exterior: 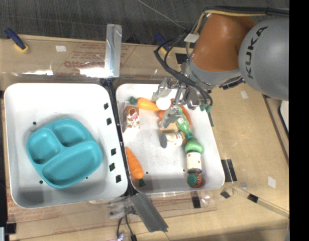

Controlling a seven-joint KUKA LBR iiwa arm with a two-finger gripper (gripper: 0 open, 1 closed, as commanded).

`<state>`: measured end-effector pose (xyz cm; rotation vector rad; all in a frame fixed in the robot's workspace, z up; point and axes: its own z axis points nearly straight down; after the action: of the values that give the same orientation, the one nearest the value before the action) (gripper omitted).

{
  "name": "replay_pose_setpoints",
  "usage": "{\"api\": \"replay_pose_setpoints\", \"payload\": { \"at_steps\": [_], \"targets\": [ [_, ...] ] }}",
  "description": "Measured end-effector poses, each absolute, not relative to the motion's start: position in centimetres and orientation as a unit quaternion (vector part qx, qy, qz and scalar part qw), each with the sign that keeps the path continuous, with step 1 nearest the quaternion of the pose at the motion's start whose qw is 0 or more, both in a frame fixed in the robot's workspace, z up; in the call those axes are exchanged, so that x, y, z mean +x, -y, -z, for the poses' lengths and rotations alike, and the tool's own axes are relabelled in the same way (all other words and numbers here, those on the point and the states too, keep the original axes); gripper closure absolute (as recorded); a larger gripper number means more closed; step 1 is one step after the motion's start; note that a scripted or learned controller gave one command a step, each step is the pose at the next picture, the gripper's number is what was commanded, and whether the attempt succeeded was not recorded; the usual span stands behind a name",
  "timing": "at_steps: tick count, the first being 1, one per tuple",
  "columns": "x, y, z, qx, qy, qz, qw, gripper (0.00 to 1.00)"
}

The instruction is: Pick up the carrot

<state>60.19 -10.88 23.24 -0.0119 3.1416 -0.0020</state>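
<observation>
With the arm [229, 39] reached over the right bin [214, 149], the gripper [170, 115], whose state cannot be told, should be carried clear of the bottles [187, 139] and lowered squarely over the carrot [134, 163] lying against the bin's left wall.

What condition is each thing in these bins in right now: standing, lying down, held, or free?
Carrot: lying against the right bin's left wall, free.
Second carrot: lying near the bin's top, beside the pincer.
Green bottle: lying on its side.
Teal divided plate: resting flat in the left bin, nothing on it.
Pincer: low over the right bin's upper part; its grip cannot be judged.
</observation>
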Motion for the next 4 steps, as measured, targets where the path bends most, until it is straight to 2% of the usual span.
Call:
{"api": "replay_pose_setpoints", "payload": {
  "at_steps": [1,2,3,4],
  "targets": [
    [60.7,13.3,-15.8,-0.402,-0.916,-0.0009,-0.001,0.0],
    [61.4,14.2,-11.8,-0.41,-0.912,0.0073,0.012,0.0],
    [63.5,14.6,-10.8,-0.406,-0.914,0.0087,0.013,0.0],
    [62.2,11.8,-10.0,-0.593,-0.805,0.0117,0.001,0.0]
  ]
}}
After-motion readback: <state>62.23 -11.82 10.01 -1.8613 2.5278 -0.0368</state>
